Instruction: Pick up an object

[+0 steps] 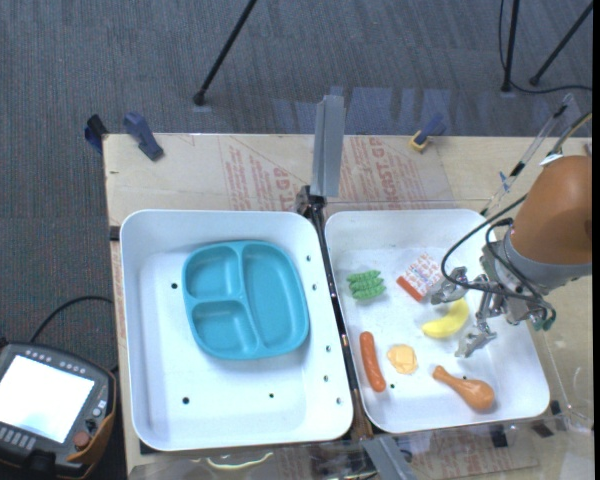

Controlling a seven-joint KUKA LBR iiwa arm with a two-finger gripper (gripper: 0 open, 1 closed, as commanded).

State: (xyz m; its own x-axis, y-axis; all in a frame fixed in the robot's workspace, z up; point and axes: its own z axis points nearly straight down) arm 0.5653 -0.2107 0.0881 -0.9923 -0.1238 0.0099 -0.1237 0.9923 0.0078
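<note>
My gripper (462, 316) hangs over the right bin (380, 230), near its right side, below the orange wrist band. It is open, with one finger (447, 291) toward the back and the other finger (475, 341) toward the front. A yellow banana (442, 324) lies on the bin floor with its right end between the two fingers. Whether they touch it I cannot tell. Around it lie a red and white packet (418, 275), a green toy vegetable (366, 285), an orange sausage (372, 361), a round yellow-orange piece (403, 359) and a brown drumstick (466, 389).
The left bin (150, 268) holds a blue divided plate (246, 299). A grey post (328, 153) stands behind the seam between the bins. Cables run along the arm at the right. A teach pendant (42, 402) lies on the floor at lower left.
</note>
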